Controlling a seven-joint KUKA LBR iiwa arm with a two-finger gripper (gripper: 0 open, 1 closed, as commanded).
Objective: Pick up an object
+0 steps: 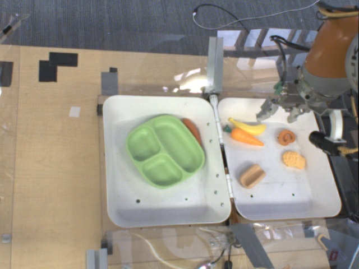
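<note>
The claw (279, 113) hangs over the far part of the right bin (314, 206), and its two grey fingers (265, 112) are spread apart with nothing between them. The grey arm with its orange band (332, 46) comes in from the right side. Just beside the left finger, a little nearer to the camera, lies a yellow banana (248, 127), curved and small. It is touching an orange carrot (245, 138) with a green end, which lies along its near side. To the right of the carrot, apart from it, there is a small round orange piece (287, 138) with a dark middle. Near this one lies a pale yellow lumpy object (294, 160). A light brown bread roll (252, 175) lies toward the near side of the bin, well apart from the claw. In the left bin (120, 206) a green plate (164, 150) with three compartments rests, and a reddish sausage (192, 129) shows at its far right edge, partly hidden
</note>
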